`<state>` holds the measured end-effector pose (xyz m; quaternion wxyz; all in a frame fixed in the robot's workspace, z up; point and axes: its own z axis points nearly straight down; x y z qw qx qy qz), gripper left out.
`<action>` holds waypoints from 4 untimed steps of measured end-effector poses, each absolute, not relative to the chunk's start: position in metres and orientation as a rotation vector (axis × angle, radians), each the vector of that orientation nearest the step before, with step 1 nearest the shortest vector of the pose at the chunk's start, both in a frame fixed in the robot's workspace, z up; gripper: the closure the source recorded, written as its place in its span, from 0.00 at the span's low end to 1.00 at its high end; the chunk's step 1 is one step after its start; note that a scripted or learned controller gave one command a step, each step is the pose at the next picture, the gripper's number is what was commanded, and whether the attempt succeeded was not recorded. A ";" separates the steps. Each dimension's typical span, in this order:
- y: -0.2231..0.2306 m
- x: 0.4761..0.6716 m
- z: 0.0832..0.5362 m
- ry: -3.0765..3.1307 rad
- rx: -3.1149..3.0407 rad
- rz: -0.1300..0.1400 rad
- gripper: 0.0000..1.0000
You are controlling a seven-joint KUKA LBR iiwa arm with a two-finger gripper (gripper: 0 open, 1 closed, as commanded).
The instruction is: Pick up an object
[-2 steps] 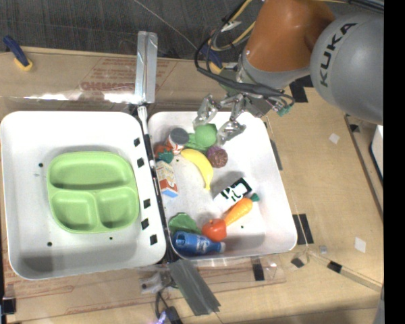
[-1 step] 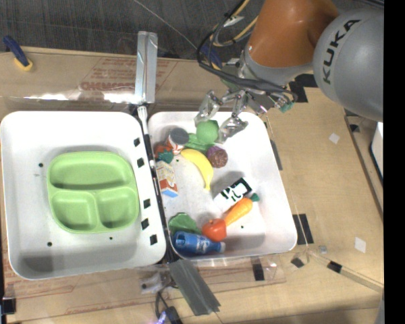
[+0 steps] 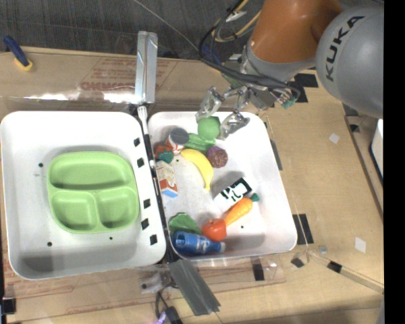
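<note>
My gripper (image 3: 222,113) hangs over the far edge of the right bin (image 3: 277,201), its two fingers spread open. A round green toy (image 3: 208,127) lies just below and in front of the fingertips; I cannot tell whether they touch it. Around it in the bin lie a yellow banana (image 3: 201,166), a dark purple ball (image 3: 218,156), a grey-topped can (image 3: 178,138), a small carton (image 3: 166,179), a black-and-white card (image 3: 233,190), a carrot (image 3: 238,211), a red tomato (image 3: 214,229) and a blue bottle (image 3: 194,244).
The left bin (image 3: 20,181) holds a green divided plate (image 3: 93,191). A metal bar (image 3: 146,66) stands at the back between the bins. Cables hang from the arm above the right bin's far rim.
</note>
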<state>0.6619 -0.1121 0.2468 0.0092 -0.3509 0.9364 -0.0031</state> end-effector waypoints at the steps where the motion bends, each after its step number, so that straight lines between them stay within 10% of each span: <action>1: -0.111 0.663 0.258 2.918 -1.096 -0.013 1.00; 4: -0.074 0.650 0.284 2.880 -1.235 -0.004 1.00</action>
